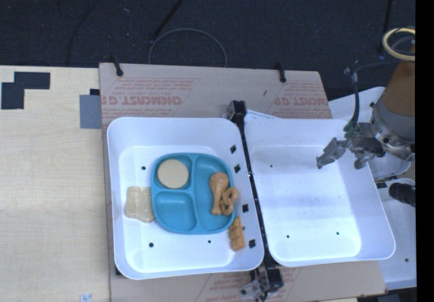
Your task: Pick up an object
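While the arm (400,100) reaches in over the right bin (319,253), the tool (346,153) sits above that bin's far right area, with one finger (330,153) angled toward the bin's middle. Whether the tool is open or closed cannot be told from this angle; nothing is visible between its fingers.

All candidate objects lie in the left bin (135,134), well apart from the tool. A blue divided tray (183,216) rests on that bin's floor. It holds a round tan disc (172,173) in its upper left compartment and a brown twisted piece (222,193) in its right compartment. A pale slab (139,203) lies just beside the tray's left edge, and a small brown chunk (237,234) lies at the tray's lower right corner, close to the divider (249,185) between the bins.

Probable faults: closing at the present position would grasp nothing. Crossing low risks striking the divider. The chunk's closeness to the bin wall may block one finger, and a grasp on tray contents may lift or tilt the tray.
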